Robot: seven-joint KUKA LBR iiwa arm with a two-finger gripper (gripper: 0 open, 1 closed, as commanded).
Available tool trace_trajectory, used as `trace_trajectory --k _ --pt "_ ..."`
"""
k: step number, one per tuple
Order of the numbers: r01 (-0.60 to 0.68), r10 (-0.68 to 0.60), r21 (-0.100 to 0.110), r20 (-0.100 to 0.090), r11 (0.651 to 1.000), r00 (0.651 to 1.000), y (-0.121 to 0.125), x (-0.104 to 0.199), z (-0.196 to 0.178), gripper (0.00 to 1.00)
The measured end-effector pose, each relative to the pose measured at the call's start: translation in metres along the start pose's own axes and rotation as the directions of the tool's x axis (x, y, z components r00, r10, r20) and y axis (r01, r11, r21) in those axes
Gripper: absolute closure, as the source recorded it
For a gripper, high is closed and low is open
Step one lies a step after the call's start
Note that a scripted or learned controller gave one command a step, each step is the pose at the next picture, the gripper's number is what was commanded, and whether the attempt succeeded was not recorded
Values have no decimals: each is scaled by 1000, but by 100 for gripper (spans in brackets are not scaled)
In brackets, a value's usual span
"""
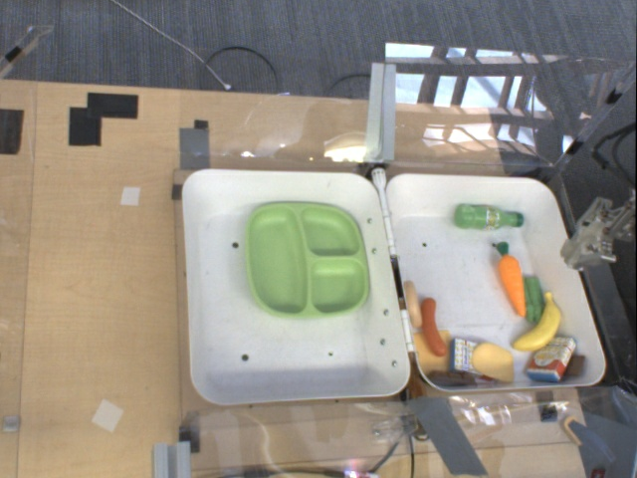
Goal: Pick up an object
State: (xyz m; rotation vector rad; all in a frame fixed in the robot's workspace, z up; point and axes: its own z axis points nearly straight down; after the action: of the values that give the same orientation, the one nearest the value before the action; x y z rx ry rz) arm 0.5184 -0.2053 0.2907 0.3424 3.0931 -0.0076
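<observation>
The right bin [468, 267] holds the loose objects. A green bottle [486, 217] lies near its far wall. An orange carrot [512, 281] lies right of the middle, with a dark green vegetable [535, 297] and a yellow banana [538, 327] beside it. Along the near wall sit a red-and-white carton [552, 358], a yellow lump [494, 360], a small blue box [463, 353] and a red sausage [429, 317]. My gripper [595, 235] hangs at the bin's right rim, beyond the carrot, with nothing seen in it.
The left bin [214, 287] holds a green divided plate [307, 259]. A grey upright post [381, 113] stands behind the seam between the bins. A metal frame [498, 78] rises behind the right bin. Wooden bench surface lies to the left.
</observation>
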Motion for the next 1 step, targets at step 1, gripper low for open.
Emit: trace_trajectory --k 1 --pt "2 -2 1 10 1000 1000 1 -3 -13 100"
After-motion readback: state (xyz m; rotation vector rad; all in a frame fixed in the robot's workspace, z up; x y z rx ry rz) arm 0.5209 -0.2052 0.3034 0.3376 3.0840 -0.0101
